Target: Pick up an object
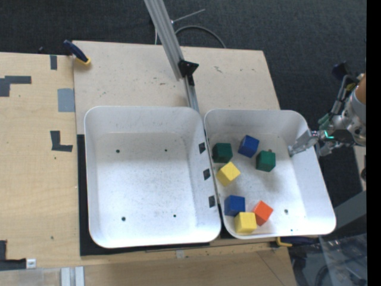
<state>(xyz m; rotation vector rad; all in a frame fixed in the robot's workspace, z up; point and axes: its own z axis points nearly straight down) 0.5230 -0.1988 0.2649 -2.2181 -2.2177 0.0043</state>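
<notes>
Holding seven small matte cubes, the shallow white plastic bin at right of frame (309, 186) contains: two dark green (222, 152), two blue (248, 145), two yellow (228, 173), one orange-red (262, 210). Speckled white left bin (95, 177) adjoins it. Metal two-finger gripper (306, 140) sits at the right bin's upper-right rim; finger state cannot be told.

1 fixed camera looks down at a slant from above the bench (36, 177), taking in both bins (95, 159).
</notes>
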